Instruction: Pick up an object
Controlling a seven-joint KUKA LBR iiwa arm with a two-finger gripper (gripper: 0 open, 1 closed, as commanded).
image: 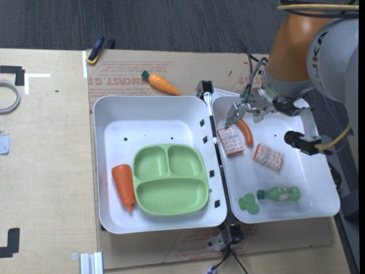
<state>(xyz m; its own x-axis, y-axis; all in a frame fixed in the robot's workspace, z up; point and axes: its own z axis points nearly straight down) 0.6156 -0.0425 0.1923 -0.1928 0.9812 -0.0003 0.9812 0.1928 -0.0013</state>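
The jaws cannot be made out clearly: the gripper (235,114) shows as a cluster of dark, thin metal parts at the upper left corner of the right bin (319,205), and whether they stand open or closed cannot be told. No object is visibly between them. The gripper tip sits just above and beside the sausage (244,131), which lies tilted near the bin's upper left, touching or nearly touching the small red-and-white carton (230,140) on its left.

Other contents of the right bin: a red patterned packet (268,157) near the centre, a green bottle (279,194) lying on its side toward the lower edge, and a green leafy toy (248,203) just left of the bottle.

The left bin (108,119) holds a green divided plate (170,179) and an orange carrot-shaped toy (123,185) lying beside the plate's left edge.

Outside the bins, a second toy carrot (161,83) rests on the cardboard sheet (125,76) behind the left bin. The grey arm with its orange band (292,41) enters from the upper right.
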